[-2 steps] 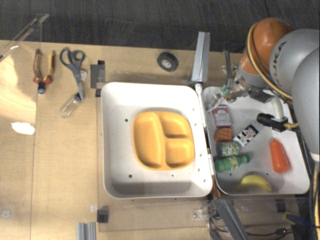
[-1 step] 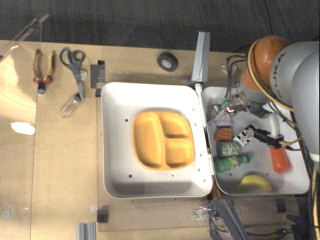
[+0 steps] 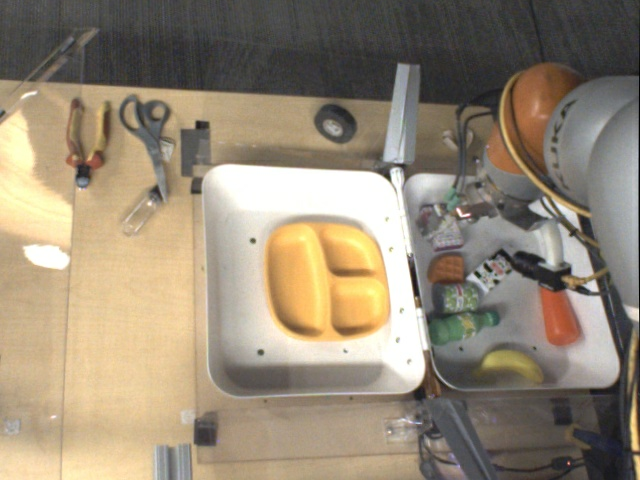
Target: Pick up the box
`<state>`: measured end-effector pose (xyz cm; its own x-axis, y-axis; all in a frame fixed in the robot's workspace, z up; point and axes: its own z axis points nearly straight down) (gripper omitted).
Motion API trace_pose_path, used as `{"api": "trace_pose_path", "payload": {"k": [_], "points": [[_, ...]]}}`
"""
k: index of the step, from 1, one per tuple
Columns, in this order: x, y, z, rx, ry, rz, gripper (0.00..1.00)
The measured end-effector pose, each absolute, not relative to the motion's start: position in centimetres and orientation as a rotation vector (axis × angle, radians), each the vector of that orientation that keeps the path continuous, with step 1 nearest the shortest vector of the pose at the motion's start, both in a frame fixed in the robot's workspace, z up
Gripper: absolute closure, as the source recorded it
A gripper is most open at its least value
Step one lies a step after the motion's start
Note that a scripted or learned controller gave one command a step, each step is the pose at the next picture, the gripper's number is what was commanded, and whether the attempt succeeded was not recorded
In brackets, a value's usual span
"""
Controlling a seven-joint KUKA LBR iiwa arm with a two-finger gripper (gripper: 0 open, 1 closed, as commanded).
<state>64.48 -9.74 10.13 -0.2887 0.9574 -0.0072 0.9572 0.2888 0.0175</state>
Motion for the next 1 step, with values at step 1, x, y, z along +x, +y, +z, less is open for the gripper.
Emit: {"api": "trace_pose_path", "payload": {"k": [1], "points": [[64.39, -7.76, 19.82, 2.026, 2.393, 0.007, 1.00]]}}
